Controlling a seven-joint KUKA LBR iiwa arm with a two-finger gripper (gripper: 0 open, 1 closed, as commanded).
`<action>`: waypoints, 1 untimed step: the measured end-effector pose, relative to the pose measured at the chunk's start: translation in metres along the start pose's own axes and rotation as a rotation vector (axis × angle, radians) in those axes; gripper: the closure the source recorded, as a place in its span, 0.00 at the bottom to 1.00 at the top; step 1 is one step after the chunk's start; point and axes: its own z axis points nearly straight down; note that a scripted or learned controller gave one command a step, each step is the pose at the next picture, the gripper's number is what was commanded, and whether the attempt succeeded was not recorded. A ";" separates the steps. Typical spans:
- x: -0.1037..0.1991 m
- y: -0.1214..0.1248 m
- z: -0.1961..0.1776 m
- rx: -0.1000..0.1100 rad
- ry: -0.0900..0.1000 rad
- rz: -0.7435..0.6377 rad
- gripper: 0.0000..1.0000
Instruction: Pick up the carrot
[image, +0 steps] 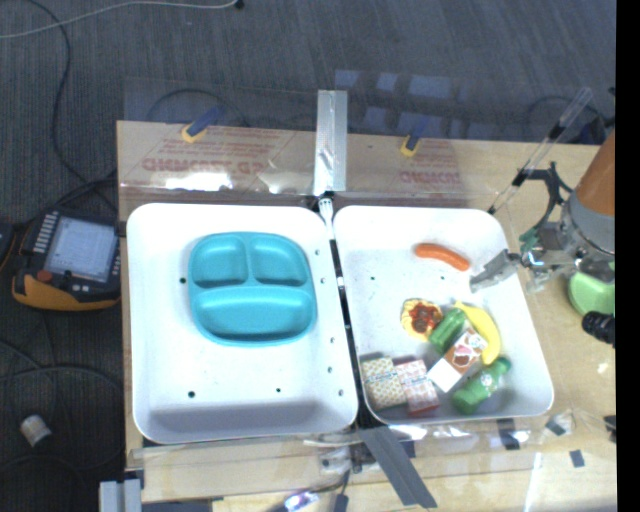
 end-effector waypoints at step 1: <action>0.067 0.021 0.049 0.000 0.000 -0.235 0.00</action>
